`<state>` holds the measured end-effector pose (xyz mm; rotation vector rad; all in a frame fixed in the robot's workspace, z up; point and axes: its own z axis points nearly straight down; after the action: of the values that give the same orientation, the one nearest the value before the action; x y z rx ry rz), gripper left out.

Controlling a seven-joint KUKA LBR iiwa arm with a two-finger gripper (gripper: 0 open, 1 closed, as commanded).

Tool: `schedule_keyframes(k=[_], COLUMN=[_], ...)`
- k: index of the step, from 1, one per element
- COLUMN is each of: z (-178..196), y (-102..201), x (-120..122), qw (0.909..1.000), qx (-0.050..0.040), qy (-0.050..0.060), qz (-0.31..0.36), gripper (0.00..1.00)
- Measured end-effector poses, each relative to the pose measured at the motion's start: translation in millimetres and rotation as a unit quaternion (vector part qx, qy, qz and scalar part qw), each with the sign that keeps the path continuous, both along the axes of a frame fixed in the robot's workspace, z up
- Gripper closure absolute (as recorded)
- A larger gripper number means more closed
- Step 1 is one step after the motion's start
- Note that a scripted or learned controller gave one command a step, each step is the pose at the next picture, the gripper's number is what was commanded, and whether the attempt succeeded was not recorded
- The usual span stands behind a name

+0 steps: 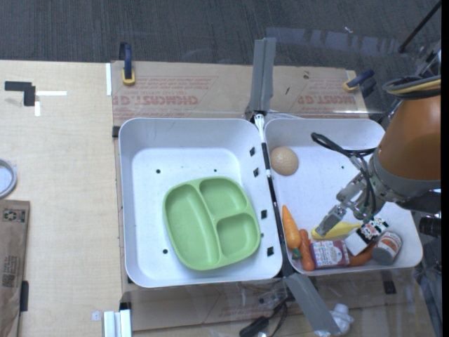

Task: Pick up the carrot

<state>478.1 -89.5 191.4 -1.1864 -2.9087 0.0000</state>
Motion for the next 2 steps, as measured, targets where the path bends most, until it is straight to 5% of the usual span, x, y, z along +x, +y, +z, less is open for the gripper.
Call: schedule_keyframes(k=[1,2], z=[-91,-93], y=[-10,-33], x=[15,100], qw=[0.9997,0.9936], qx=[0.0001,-0.0013], qy=[-0.002,-0.007], qz=[0.023,0.113], gripper=[0.00,0.00])
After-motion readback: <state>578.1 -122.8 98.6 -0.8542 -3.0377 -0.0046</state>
